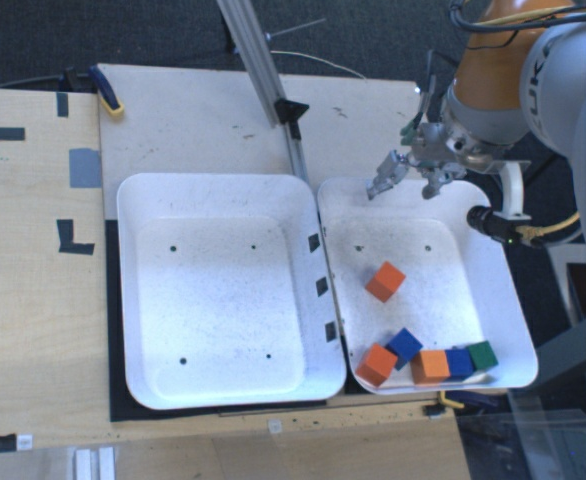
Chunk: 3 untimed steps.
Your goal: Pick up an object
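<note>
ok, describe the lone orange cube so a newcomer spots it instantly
Look in the right bin. Near its middle sits an orange cube, alone on bare floor. The other orange cubes lie among the blue and green ones in the cluster along the near rim.

The robot arm (533, 58) has a smooth, rounded body in light grey, with a broad glossy orange band (508, 53) above the wrist. Part of a dark printed marking is visible on the grey shell. Thin black cables loop over the top of the orange band. Below the wrist sits a small gripper (411, 181) of grey metal with dark parts and two thin metal fingers (385, 183). A black connector with a yellowish cable (533, 231) hangs beside a white bracket.
</note>
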Each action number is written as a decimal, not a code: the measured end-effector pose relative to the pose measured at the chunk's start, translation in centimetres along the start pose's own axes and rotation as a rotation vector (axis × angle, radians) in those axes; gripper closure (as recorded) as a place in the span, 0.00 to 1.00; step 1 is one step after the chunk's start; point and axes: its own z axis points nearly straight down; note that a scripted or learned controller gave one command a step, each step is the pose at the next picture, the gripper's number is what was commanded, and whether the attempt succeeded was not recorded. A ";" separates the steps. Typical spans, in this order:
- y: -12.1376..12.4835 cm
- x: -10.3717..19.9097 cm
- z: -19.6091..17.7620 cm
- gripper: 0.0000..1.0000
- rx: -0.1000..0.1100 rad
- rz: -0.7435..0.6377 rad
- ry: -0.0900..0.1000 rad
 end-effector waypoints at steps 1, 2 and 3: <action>-8.0 -5.3 9.1 0.00 0.012 0.008 0.000; -8.2 -0.9 15.8 0.00 0.000 0.000 -0.002; -8.1 -1.1 14.6 1.00 0.001 0.001 0.000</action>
